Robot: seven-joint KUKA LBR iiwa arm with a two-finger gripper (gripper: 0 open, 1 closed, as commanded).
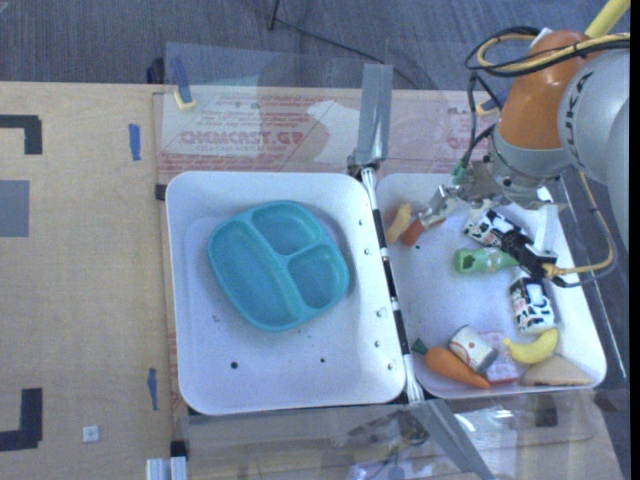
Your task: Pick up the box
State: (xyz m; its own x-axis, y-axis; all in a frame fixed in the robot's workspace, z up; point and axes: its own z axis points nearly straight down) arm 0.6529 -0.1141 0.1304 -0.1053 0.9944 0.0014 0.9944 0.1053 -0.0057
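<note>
Nearest, along the front wall of the right bin [590,363]: carrot [455,365], banana [530,348], slice of bread [556,372]. Just behind the banana, the box [533,305], white with black spots, lying flat, long axis running near to far, slightly tilted, far end towards a green bottle [484,260]. Farther back, the pincer [445,200], over the far part of the same bin, well apart from the box. Spread or pressed together: cannot tell. In the left bin [190,368], a blue plate [279,264].

bench [70,298]: light wood lying under black tape marks | floor [120,18]: grey carpet showing beyond | light: falling evenly
</note>
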